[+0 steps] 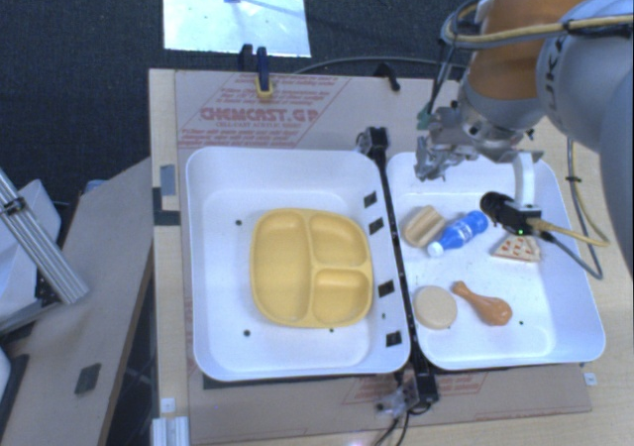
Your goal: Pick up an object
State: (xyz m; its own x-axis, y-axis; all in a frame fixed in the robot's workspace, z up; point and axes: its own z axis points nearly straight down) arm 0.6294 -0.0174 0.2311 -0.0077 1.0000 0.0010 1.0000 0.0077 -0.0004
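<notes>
- Fingers (432, 168) hang at the end of the grey arm (594, 67), over the far left corner of the right bin (580, 330); whether they are spread or pressed together cannot be told from this angle, and nothing is seen between them.
- All five loose things that could be picked lie on the floor of the right bin, nearer the camera than the fingers.
- A tan bread piece (423, 225) lies closest, near the bin's left wall.
- A blue bottle (460, 232) with a white cap lies on its side just beside the bread, cap end towards the near left.
- A triangular pizza slice (516, 250) lies to the right of the bottle.
- A round tan disc (435, 307) sits towards the near edge, with a brown drumstick (484, 304) just beside it on the right.
- The left bin (203, 236) holds a yellow divided plate (312, 268), lying flat near its middle.
- Both bins rest side by side on the surface (267, 115), a pale board with red lettering.
</notes>
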